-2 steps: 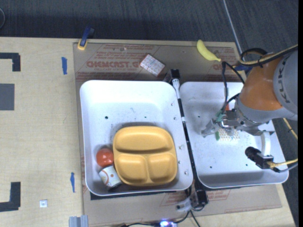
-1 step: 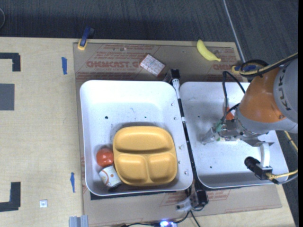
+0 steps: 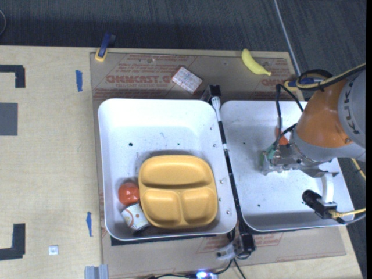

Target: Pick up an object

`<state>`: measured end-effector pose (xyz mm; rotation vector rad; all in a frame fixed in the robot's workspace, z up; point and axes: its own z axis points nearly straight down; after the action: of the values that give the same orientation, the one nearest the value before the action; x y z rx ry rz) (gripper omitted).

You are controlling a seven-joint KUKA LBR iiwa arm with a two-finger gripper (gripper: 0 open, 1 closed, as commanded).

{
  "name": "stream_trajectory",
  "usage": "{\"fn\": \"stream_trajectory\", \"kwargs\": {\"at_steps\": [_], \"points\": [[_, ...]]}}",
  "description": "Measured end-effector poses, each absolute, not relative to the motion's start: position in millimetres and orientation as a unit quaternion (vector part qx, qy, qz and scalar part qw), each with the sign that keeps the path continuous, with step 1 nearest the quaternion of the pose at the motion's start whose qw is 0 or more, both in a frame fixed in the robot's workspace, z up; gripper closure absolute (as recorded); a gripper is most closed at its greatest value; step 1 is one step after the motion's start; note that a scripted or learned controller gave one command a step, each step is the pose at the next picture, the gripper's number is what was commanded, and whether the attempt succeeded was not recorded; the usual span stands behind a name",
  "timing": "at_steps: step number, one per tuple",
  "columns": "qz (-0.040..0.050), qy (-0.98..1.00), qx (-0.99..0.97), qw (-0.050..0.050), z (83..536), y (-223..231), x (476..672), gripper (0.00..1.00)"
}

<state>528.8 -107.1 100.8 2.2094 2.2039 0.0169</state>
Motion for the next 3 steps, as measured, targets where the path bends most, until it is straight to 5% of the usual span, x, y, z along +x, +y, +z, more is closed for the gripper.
{"fn": "stream_trajectory", "kwargs": {"at_steps": [1, 2, 3], "points": [[0.0009, 0.708, 0.706, 0.0, 185.2, -13.9, 562.3, 1.0], [0.0001, 0.708, 0.707, 0.0, 184.7, -14.7, 561.9, 0.0], [0.0002, 0.707, 0.707, 0.001, 185.1, -85.6, 595.5, 0.0]]}}
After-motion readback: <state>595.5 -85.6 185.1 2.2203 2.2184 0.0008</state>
